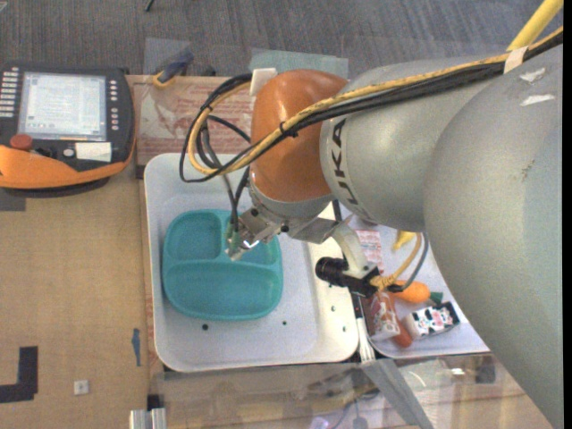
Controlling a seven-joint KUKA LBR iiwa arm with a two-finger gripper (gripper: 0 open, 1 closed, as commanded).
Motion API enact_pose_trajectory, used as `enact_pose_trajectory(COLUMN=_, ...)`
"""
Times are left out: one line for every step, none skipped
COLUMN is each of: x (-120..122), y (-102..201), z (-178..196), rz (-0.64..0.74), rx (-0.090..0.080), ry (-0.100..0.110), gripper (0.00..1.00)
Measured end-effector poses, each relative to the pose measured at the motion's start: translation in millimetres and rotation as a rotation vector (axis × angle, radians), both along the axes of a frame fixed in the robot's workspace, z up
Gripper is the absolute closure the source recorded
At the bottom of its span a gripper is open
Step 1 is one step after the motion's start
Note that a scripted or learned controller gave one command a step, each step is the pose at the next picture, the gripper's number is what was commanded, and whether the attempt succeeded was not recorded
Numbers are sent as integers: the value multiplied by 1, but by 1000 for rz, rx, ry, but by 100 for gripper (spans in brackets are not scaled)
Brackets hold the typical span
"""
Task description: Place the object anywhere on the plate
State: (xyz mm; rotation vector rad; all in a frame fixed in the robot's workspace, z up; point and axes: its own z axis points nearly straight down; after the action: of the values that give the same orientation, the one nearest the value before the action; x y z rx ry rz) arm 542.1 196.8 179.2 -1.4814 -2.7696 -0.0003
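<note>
A teal divided plate (pixel 219 284) lies in the left white bin (pixel 170 347). My gripper (pixel 238 243) hangs low over the plate's upper right part, near the ridge between its compartments. A small greenish bit shows at the gripper's tip, too small to name. The grey arm with its orange band reaches in from the right and hides most of the right bin.
At the right bin's (pixel 429 347) near edge lie an orange carrot-like piece (pixel 414 290), a red and white packet (pixel 386 315) and a small black and white box (pixel 436 317). An orange-edged tablet pendant (pixel 63 123) rests on the bench at the upper left.
</note>
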Motion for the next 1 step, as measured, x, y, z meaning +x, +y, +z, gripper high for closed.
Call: enact_pose_trajectory(x=1, y=0, z=11, rz=-2, rx=2, ry=-4, gripper=100)
